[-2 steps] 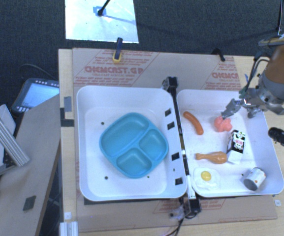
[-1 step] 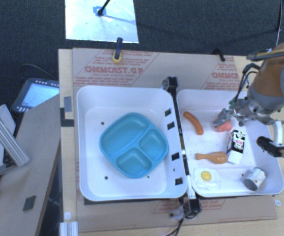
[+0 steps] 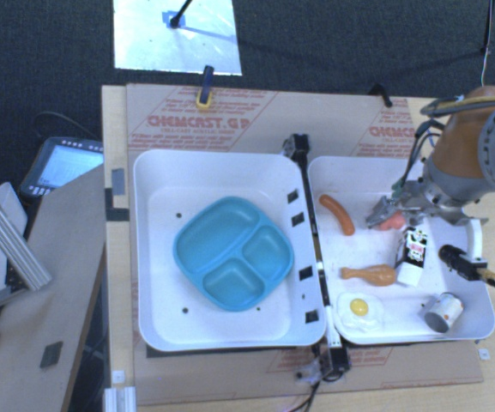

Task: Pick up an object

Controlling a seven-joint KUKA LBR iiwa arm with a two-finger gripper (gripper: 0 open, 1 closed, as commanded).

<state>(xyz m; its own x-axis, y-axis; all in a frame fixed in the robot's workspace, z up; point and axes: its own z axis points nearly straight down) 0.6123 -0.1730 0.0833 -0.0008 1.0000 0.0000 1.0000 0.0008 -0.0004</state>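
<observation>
**Camera view: arm reaches into cluttered bin**

Camera view: the gripper (image 3: 386, 213) hovers low at twelve o'clock in the right bin (image 3: 487, 320), apparently closed on a small red object (image 3: 393, 222). A blue plate (image 3: 232, 253) fills the left bin (image 3: 157, 230).

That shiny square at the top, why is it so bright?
Camera view: the shiny sheet throws back the light as pale glare, with a thin dark shadow line across it; the white bins look evenly lit, and the gripper looks slightly soft.
</observation>
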